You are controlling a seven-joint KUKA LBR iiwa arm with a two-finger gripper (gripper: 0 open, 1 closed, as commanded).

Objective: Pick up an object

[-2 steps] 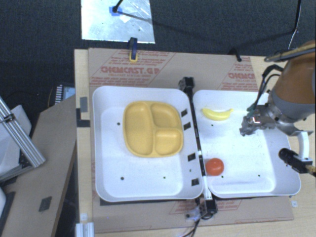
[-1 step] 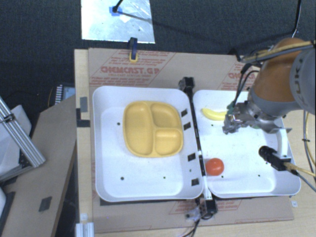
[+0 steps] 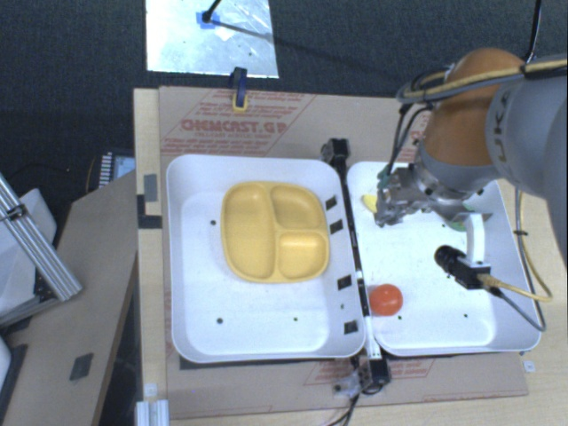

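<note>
The gripper (image 3: 387, 209) sits low in the right bin (image 3: 426, 328), toward that bin's upper left corner. It is just beside a small yellow object (image 3: 367, 204) lying close to the bin's left wall. Whether the gripper is wide or narrow cannot be told from this slant. An orange ball (image 3: 385, 299) rests well apart, lower in the frame. Closing this near the wall could catch nothing or nudge the yellow object aside, and the orange ball would probably roll if bumped.
</note>
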